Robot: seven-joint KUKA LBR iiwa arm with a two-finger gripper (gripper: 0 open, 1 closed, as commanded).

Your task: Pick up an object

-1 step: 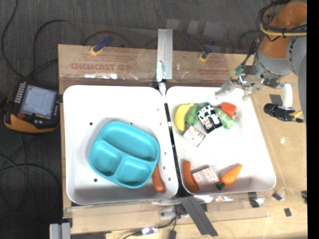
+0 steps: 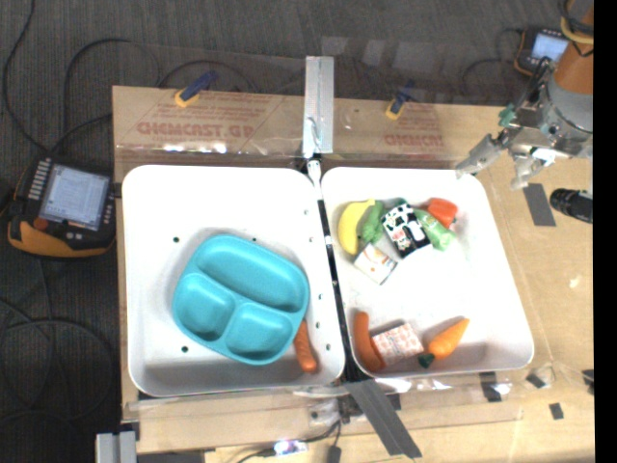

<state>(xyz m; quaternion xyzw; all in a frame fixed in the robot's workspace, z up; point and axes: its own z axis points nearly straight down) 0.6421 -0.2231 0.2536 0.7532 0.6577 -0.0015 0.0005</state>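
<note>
The right bin (image 2: pixel 496 287) holds a yellow banana (image 2: pixel 352 226), a green vegetable (image 2: pixel 372 222), a black-and-white box (image 2: pixel 406 231), a red-orange vegetable (image 2: pixel 442 210), a small white carton (image 2: pixel 376 263), a brown sausage (image 2: pixel 364 341), a pink box (image 2: pixel 396 340) and a carrot (image 2: pixel 446 337). My gripper (image 2: pixel 495 170) hangs above the bench just past this bin's far right corner, apart from all of them. Its fingers stand open with nothing between them.
The left bin (image 2: pixel 154 220) bears a teal divided plate (image 2: pixel 241 297) and an orange-brown sausage (image 2: pixel 305 347) by its right wall. A metal post (image 2: pixel 318 104) stands behind the bins' shared wall. A pendant (image 2: pixel 66 205) lies at far left.
</note>
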